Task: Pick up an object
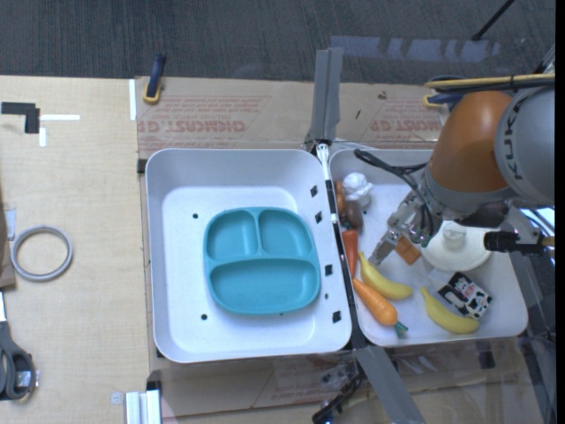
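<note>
In the right bin, gripper low over clutter beside banana and carrot; finger state not discernible. Nothing visibly held. Pick not yet made; grasp and lift remain.

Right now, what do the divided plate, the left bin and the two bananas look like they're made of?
Divided plate: teal moulded plastic by the look, with an even colour, soft sheen and rounded compartment ridges.
Left bin: white plastic, probably thin and formed, with rounded corners, a smooth semi-gloss wall and black clips along the right rim.
Bananas: likely toy plastic or foam; uniform yellow, no bruising. Cannot rule out real fruit.
</note>
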### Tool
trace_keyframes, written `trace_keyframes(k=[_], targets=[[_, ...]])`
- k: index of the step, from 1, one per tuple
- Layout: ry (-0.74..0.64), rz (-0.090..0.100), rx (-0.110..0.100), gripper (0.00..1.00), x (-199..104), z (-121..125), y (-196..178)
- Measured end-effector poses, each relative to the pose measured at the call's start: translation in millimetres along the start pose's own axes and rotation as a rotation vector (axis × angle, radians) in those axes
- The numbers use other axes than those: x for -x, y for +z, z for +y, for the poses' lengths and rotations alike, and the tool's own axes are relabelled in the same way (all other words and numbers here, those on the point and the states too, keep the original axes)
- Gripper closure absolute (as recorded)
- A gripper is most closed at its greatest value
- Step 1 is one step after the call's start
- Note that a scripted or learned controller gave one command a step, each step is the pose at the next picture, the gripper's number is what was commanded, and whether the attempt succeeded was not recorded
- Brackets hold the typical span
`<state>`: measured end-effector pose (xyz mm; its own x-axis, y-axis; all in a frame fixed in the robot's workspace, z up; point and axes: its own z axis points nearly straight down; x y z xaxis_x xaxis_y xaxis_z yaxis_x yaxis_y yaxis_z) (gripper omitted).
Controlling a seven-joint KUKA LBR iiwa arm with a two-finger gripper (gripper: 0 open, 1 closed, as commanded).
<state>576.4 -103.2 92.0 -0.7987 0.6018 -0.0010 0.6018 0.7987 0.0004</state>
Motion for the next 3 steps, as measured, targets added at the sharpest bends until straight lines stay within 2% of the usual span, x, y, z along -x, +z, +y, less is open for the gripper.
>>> trace_keyframes(k=[1,2,3], targets=[[-0.031,0.001,0.0,0.0,-56,-45,0],[0.047,0.0,0.0,0.0,-13,-103,0],[0.048,-0.003,0.003,1.0,-12,-102,-9]])
